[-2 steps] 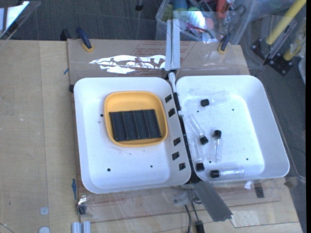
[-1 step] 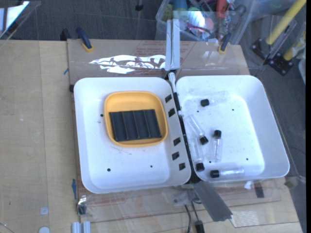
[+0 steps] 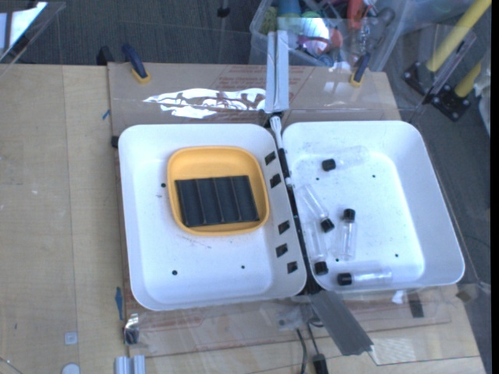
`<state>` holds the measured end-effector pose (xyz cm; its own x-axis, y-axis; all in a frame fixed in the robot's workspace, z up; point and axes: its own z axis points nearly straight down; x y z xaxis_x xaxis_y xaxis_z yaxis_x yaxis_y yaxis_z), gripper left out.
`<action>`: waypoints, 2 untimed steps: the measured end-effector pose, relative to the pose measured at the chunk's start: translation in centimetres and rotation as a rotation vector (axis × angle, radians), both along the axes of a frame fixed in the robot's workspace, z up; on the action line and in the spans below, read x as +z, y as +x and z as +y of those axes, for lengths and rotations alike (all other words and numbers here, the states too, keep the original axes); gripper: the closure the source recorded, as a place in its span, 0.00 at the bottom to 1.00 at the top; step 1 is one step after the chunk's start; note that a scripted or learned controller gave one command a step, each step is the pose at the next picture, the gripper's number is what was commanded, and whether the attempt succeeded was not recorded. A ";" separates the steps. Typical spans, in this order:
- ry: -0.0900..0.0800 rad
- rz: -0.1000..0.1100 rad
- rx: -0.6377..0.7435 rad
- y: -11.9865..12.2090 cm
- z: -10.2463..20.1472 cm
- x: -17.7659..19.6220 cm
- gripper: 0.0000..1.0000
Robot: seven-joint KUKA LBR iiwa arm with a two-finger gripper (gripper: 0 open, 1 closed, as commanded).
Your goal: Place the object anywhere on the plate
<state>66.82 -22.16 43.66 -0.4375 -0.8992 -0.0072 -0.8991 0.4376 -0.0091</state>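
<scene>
Overhead, two white bins sit side by side on the bench (image 3: pixel 54 209); the left bin (image 3: pixel 148 279) holds a yellow plate (image 3: pixel 181 164) carrying a dark ribbed block (image 3: pixel 216 201); the right bin (image 3: pixel 421 209) holds several clear vials with black caps, lying scattered near its left and front walls, one vial (image 3: pixel 348 232) near the middle, another (image 3: pixel 362 276) along the front edge, and a loose black cap (image 3: pixel 329 164) further back; the pincer's state I cannot tell.

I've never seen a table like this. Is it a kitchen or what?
Probably a robot lab, not a kitchen: two white bins on a bench, clear vials in one, a yellow plate in the other, and a box of test items behind.
</scene>
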 end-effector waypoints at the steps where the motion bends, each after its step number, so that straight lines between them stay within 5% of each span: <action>1: -0.002 0.000 0.279 0.0 0.0 0.0 1.00; 2: -0.004 0.001 0.601 0.0 0.0 -0.1 1.00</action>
<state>66.80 -22.14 43.58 0.1477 -0.9890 -0.0028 -0.9890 -0.1476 -0.0089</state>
